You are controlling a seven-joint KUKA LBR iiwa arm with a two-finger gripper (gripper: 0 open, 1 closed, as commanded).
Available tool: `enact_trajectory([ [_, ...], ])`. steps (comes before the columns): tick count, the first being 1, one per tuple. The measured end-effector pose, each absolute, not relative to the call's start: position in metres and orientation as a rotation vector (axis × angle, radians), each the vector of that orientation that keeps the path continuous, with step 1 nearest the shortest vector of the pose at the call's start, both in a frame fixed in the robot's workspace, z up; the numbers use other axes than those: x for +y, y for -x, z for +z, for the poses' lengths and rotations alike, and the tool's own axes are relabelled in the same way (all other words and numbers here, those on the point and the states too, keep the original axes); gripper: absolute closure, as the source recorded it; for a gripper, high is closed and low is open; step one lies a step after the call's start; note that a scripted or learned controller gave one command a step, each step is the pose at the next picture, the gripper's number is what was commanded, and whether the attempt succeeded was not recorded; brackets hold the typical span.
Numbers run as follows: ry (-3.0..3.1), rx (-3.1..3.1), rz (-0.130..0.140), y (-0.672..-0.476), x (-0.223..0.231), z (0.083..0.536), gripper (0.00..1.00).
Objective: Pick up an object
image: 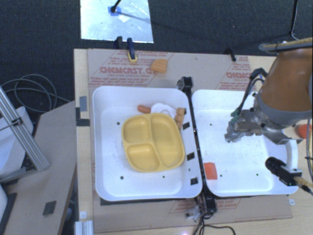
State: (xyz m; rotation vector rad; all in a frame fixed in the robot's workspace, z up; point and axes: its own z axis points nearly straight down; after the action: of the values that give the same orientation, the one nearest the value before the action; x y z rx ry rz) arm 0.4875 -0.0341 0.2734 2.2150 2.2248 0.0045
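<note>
1. I have the arm [288, 77] in from the right, with its orange band over the right bin [244, 180].
2. The gripper [234, 132] sits low over the middle of that bin. From my view I cannot tell whether it is open or closed, and I see nothing held in it.
3. The nearest loose thing is a small orange-red block [210, 170], squarish and flat-faced, lying at the right bin's near left corner, close to the divider and well apart from the gripper.
4. In the left bin [107, 146] lies a yellow three-compartment plate [151, 142], slightly turned.
5. Just behind the plate I see a small orange sausage-shaped piece [144, 109], a white item [161, 109] partly hidden by the plate's rim, and a tan piece [180, 116] beside the divider.
6. An orange-tan chunk [159, 65] rests on the board behind the bins.
</note>
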Motion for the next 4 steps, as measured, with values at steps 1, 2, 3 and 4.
enact_trajectory([
  [1, -2.219, 2.222, 0.002, -0.487, -0.033, 0.266, 1.0],
  [2, -2.22, 2.218, -0.001, -0.527, -0.073, 0.228, 1.0],
  [3, -2.212, 2.225, 0.006, -0.537, -0.058, 0.265, 1.0],
  [4, -2.212, 2.227, 0.006, -0.533, -0.036, 0.285, 1.0],
])
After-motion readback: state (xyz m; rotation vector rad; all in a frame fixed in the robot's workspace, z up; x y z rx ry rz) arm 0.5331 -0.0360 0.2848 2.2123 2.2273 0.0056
